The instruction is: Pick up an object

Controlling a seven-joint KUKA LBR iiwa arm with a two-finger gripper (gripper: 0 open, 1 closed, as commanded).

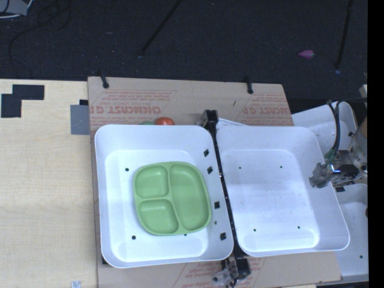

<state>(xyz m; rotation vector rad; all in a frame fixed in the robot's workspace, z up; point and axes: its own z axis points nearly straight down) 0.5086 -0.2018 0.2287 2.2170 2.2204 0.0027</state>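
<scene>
Two white bins sit side by side on your desk [42, 185], and going from the left, the left bin [114, 143] holds the only clear thing to pick: a green divided plate [172, 197], lying flat near its middle with three shallow compartments facing up. Behind that bin's far rim you can see a small red object [164, 122] on the cardboard sheet [180, 101], outside both bins. Past the black divider [219, 188], the right bin [270, 143] has a bare floor. At the far right, the gripper [331, 175] sits over that bin's right rim, well apart from the plate; you cannot tell whether its jaws are released or clenched. To do this step well, you would likely carry the gripper across the divider and aim for the plate's raised rim or an inner ridge, since a flat plate offers little else to pinch.
</scene>
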